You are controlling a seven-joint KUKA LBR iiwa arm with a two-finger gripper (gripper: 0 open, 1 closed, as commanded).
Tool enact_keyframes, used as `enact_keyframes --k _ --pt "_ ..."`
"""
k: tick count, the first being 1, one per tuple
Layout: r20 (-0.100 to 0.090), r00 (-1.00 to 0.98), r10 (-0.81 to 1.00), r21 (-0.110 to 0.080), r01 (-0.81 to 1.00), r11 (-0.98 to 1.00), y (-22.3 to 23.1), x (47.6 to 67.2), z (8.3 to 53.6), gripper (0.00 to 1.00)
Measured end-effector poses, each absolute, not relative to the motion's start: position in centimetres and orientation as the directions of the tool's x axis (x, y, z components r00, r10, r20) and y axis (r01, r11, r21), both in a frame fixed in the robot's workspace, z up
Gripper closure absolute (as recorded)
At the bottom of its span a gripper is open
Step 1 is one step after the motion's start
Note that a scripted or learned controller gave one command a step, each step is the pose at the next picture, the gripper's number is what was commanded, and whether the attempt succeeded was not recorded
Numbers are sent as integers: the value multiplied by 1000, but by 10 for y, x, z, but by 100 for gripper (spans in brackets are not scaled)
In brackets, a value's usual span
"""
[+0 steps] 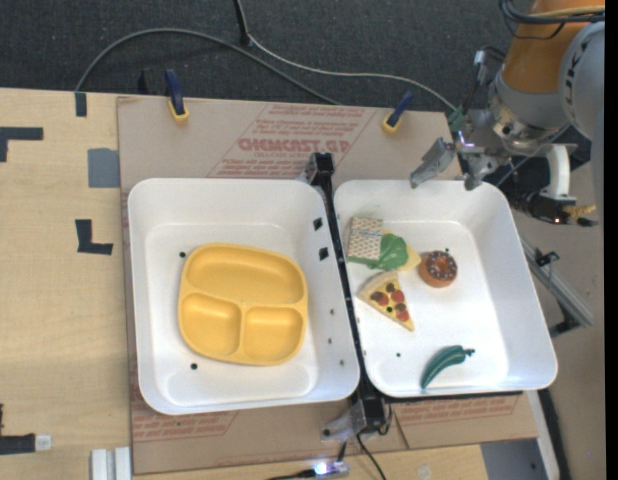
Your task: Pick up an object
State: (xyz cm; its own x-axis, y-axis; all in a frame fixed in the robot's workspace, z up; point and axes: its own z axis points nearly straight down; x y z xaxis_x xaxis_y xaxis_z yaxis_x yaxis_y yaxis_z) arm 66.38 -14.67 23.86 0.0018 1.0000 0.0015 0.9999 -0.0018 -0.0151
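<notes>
The right bin (509, 268) holds several toy foods. A checkered wafer with a green leafy piece (377, 245) lies near its left wall. A pizza slice (391, 299) lies just below that. A brown donut (438, 268) sits mid-bin, and a green pepper (445, 364) lies near the front edge. My gripper (451, 165) hangs above the bin's far right corner, well above the objects, open, with nothing between its fingers.
The left bin (149, 268) carries a yellow divided plate (243, 303). A black divider clip (322, 168) sits between the bins at the back. Yellow clamps (176, 103) pin the cardboard base. A cable (289, 63) crosses the far side of the bench.
</notes>
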Motion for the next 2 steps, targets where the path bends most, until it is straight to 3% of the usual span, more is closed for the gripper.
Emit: enact_keyframes --k 1,2 --pt "-1 -2 1000 -1 1000 2 -146 666 248 0" --pt "0 -2 1000 -7 1000 2 -142 665 184 0"
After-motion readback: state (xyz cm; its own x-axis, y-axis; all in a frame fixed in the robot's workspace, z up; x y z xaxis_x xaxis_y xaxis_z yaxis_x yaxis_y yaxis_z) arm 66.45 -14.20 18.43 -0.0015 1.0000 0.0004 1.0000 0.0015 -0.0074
